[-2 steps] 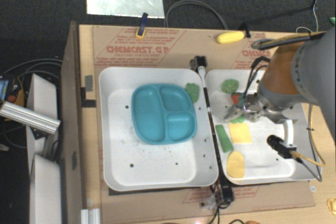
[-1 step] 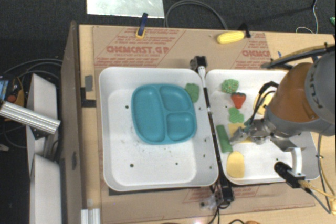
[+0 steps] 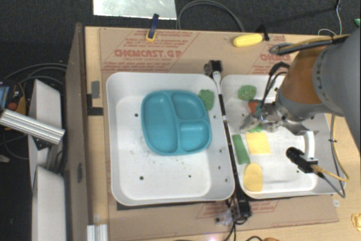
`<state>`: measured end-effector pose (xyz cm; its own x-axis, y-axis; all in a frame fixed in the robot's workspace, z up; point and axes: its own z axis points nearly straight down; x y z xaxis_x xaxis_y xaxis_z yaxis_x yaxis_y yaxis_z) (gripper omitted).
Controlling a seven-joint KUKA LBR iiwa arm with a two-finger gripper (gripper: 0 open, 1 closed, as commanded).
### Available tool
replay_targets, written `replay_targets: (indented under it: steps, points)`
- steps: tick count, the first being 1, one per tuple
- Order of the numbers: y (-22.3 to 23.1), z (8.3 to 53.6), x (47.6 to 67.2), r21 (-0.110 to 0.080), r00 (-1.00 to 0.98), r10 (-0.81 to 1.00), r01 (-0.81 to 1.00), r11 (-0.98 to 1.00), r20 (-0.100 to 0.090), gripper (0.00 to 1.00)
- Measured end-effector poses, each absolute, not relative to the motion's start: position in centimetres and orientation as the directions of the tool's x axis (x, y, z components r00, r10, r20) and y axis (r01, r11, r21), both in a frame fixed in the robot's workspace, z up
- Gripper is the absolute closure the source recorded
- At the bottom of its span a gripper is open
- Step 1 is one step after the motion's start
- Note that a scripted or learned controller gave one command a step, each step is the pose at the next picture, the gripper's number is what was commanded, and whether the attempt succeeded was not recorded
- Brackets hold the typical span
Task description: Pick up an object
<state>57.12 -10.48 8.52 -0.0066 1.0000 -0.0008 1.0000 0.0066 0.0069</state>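
Note:
My gripper hangs low in the right bin, just above a yellow square block. A small red piece and a green knobbly thing lie just behind the gripper. Along the bin's left wall lies a green stick, with a yellow oval piece at the front. Nothing shows between the gripper's tips.
In the left bin sits a blue divided plate with a green piece at its upper right corner. A yellow banana-like item lies on the cardboard behind the bins. The grey arm crosses the right bin's far side.

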Motion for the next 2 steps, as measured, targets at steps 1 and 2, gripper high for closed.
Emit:
replay_targets:
  steps: [1, 2]
  points:
    - [-12.2, 8.4, 48.2, -0.005, 0.003, 1.000, 1.000, -0.003, 0.001, 0.00]
    - [-15.0, 8.6, 56.7, 0.009, -0.005, 1.000, 1.000, 0.005, -0.004, 0.00]
